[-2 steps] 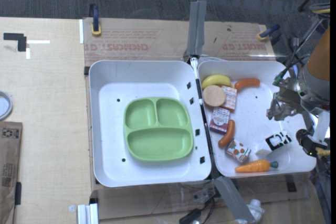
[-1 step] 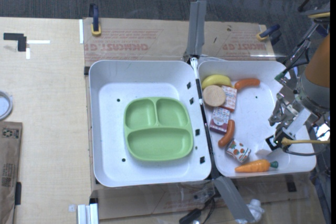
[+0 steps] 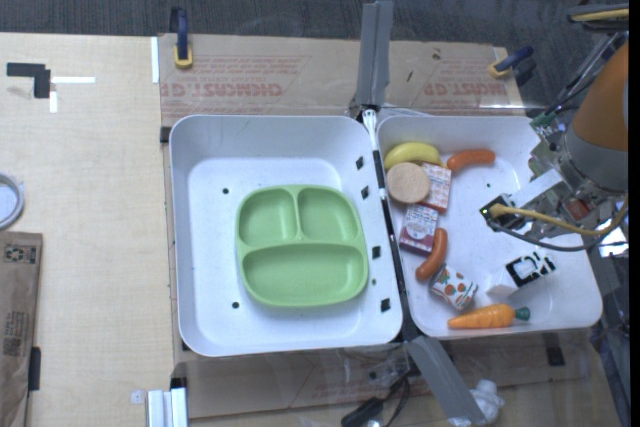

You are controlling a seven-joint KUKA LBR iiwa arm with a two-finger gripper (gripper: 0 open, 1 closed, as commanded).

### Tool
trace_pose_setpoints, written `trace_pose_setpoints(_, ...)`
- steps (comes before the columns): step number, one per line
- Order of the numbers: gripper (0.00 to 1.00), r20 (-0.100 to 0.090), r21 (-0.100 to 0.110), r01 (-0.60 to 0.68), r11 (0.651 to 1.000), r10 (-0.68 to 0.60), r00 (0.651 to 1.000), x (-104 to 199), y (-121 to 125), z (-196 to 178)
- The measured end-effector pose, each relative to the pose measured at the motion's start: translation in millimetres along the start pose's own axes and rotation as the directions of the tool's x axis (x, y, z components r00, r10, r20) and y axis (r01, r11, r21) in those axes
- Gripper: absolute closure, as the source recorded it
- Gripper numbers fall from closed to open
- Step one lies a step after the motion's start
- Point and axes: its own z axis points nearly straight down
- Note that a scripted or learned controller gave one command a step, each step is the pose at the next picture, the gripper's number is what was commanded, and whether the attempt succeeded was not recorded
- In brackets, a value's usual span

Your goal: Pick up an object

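The right bin (image 3: 520,143) holds several toy foods. A yellow banana (image 3: 411,153) and an orange sausage (image 3: 470,158) lie at the back. A round tan bun (image 3: 408,182) sits against a white packet (image 3: 437,186). Below them are a red box (image 3: 418,228), a second sausage (image 3: 433,255), a small carton (image 3: 454,290) and a carrot (image 3: 483,317). My gripper (image 3: 530,267) hangs low over the bin's right part, right of the carton and above the carrot. I see nothing held in it.
The left bin (image 3: 200,215) carries a green divided plate (image 3: 300,246). A metal divider post (image 3: 375,55) stands at the back between the bins. The arm's orange band (image 3: 605,105) leans in from the right edge. Clamps hold cardboard behind the bins.
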Motion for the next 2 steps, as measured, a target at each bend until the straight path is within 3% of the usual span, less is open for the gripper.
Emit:
trace_pose_setpoints(1, 1.0, 0.0, 0.001, -0.196, 0.981, 0.196, 0.981, -13, 1, 2)
trace_pose_setpoints(2, 1.0, 0.0, 0.001, -0.197, 0.98, 0.197, 0.98, 10, -96, 24)
